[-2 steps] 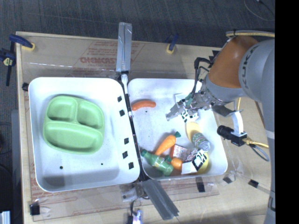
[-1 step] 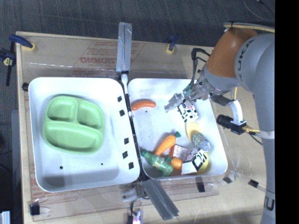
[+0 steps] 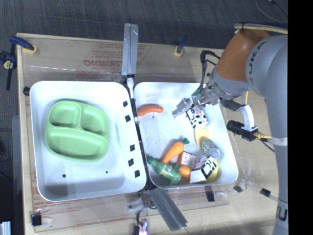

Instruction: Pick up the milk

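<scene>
Over the right bin [image 3: 157, 94], hand [image 3: 191, 105] lowered at the upper middle, right above a small black-and-white cow-patterned carton, taken as the milk [image 3: 197, 118]. Fingers splayed apart, one reaching left, the other close to the carton's top; nothing seen between them, so open and not gripping. Carton lying at a slight tilt on the bin floor, near the right wall, apart from the heap at the front. Placement probably a pre-grasp: hand set over the one thing that stands free, so the fingers can straddle it without snagging neighbours. Sausage [image 3: 149, 109] alone near the divider, well clear. Carrot [image 3: 173, 151], green bottle [image 3: 164, 169] and a second black-and-white patterned pack [image 3: 209, 168] crowded at the front corner, touching or overlapping. Left bin [image 3: 78, 190] holding a green divided tray [image 3: 78, 130]. Milk: white with black blotches, boxy, small; printed detail too blurred to read.
</scene>
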Robot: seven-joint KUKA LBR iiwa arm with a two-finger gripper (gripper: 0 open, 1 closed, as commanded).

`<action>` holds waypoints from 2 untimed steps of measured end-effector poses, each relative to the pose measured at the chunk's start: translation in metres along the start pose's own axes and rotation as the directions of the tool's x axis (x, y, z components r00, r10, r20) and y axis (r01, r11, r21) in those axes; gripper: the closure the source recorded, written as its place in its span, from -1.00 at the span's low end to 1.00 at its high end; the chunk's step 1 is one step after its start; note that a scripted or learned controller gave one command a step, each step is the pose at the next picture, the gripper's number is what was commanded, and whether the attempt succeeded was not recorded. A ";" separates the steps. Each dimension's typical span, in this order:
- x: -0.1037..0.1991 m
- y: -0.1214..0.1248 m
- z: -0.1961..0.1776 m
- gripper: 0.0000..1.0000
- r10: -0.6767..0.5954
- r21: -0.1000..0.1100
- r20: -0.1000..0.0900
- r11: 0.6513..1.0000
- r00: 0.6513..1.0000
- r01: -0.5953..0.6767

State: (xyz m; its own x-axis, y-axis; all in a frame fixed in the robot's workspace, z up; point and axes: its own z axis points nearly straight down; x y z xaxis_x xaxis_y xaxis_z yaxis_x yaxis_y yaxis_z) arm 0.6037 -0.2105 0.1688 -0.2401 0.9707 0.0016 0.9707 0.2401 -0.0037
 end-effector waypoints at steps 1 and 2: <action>0.000 0.000 0.000 -1.00 0.000 0.000 0.000 1.000 1.000 0.000; 0.000 0.000 0.000 -1.00 0.000 0.000 0.000 1.000 1.000 0.000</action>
State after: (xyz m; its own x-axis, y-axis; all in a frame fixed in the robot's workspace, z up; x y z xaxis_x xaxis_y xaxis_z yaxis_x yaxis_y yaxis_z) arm 0.6037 -0.2105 0.1688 -0.2402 0.9707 0.0016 0.9707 0.2402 -0.0038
